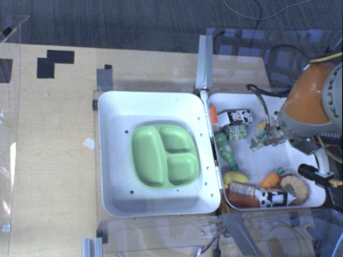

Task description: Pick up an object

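My gripper (265, 137) hangs low over the middle of the right bin (252, 98), reaching in from the right under the orange-banded wrist. Just left of it lie a small green can (235, 131) and a black-and-white spotted carton (239, 115). A green bottle (225, 150) lies along the bin's left wall. A small yellow piece (261, 126) sits right beside the gripper; whether it touches is unclear. I see nothing held.
At the right bin's front lie a yellow fruit (236, 176), a red bottle (243, 195), a spotted carton (273, 198), an orange carrot (270, 180) and a brown ring-shaped bun (295, 187). The left bin (115, 116) holds a green divided plate (165, 155).
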Available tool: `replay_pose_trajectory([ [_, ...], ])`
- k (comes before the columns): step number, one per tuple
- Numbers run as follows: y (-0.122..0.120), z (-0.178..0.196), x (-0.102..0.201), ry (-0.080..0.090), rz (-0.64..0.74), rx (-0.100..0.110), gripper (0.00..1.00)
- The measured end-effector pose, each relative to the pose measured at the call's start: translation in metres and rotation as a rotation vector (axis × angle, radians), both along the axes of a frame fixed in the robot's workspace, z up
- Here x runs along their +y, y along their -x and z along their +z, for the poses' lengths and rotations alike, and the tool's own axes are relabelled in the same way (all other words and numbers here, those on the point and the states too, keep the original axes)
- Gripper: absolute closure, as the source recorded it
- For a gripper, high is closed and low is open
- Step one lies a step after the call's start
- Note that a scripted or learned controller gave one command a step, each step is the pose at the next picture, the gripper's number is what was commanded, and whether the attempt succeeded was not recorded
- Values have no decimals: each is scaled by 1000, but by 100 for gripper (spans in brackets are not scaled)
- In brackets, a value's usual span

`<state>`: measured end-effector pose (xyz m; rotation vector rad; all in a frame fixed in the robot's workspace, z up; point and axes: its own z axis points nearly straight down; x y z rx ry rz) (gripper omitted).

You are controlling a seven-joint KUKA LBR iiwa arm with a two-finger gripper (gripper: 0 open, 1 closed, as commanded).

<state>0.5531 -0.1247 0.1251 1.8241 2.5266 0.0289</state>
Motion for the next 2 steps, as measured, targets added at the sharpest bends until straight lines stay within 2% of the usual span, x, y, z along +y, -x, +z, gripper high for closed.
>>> replay_pose_trajectory([
  [1, 0, 0, 0, 0, 0, 0, 0],
  [2, 61, -35, 7, 0, -106, 13, 0],
])
